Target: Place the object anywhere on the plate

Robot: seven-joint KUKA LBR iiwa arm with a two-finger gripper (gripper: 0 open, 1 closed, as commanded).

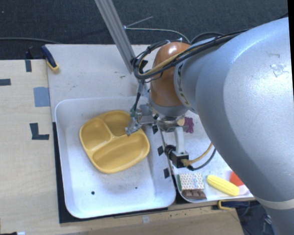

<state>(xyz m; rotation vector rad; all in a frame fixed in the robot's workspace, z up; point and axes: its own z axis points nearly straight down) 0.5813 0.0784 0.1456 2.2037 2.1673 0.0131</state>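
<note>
Arm over the seam between the two bins

A yellow divided plate (114,141) lay in the left bin (77,194); the jaws (136,124) hung at its right rim — open or closed, I cannot tell. In the right bin (213,199) sat a patterned packet (192,185) and a corn cob (222,184) — well apart from the plate.

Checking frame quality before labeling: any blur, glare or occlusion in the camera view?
Camera view: the plate and left bin are evenly lit and fairly sharp; the close grey arm looks soft and covers most of the right bin; a bright highlight sits on the orange band; the gripper is small and dark at the plate's rim, its detail hard to resolve; the corn stays clear.
</note>
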